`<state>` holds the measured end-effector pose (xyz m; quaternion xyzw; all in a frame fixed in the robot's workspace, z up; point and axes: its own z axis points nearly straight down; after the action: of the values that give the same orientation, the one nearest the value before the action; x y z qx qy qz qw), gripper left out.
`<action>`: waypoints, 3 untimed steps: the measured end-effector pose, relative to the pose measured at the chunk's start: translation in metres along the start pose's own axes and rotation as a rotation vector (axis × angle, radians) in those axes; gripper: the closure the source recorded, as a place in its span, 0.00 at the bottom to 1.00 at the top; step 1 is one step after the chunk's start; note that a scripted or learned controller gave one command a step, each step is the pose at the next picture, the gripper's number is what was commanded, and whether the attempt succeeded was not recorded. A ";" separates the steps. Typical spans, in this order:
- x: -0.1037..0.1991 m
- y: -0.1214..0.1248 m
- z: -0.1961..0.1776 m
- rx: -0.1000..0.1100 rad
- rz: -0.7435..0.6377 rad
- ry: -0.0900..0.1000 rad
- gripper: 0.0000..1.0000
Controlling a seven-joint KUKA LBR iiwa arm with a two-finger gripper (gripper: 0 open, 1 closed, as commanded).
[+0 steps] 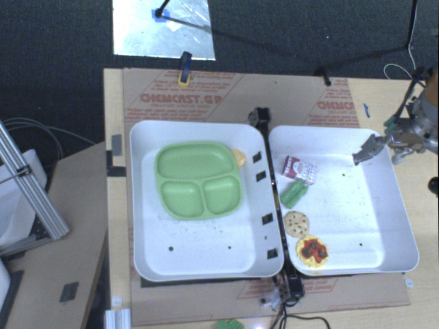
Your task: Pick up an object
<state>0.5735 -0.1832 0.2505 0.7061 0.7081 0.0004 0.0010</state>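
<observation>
Camera view: pincer (363, 153), grip state unclear, hovers right of the packet (300, 169); approach next, I'd say.

The scene was evenly and fairly brightly lit from above, with soft, weak shadows. The two white bins (343, 252) were close to overexposed, their walls washing out into pale glare. A metal sheet (164, 19) on the dark floor threw back a bright, patchy reflection. The picture was low in resolution and slightly soft overall; small print on the tabletop (226, 88) was readable but fuzzy. The tool (367, 149) at the right looked blurred.
</observation>
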 end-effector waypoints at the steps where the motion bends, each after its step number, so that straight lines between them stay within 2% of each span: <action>1: 0.040 0.003 0.172 0.002 -0.004 0.001 0.00; 3: 0.030 0.003 0.166 0.000 0.002 0.000 0.00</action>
<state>0.5766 -0.1532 0.0846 0.7067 0.7075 0.0006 0.0010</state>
